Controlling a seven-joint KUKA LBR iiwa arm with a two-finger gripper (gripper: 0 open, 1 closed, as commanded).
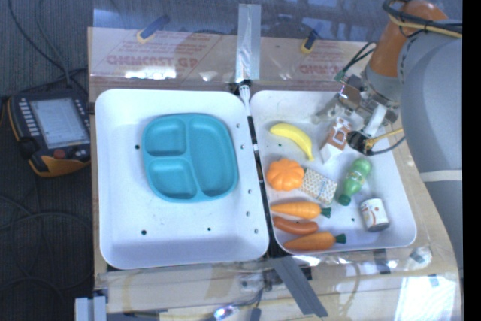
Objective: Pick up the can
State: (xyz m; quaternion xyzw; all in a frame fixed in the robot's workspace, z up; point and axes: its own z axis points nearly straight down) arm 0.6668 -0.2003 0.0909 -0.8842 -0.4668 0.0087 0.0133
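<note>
Tool [352, 119] poss. touching carton [336, 140], grip unclear.

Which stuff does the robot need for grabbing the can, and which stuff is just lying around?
Needed: the can and the gripper.

Just lying around: banana, carton, green bottle, pumpkin, carrots, blue plate.
</note>
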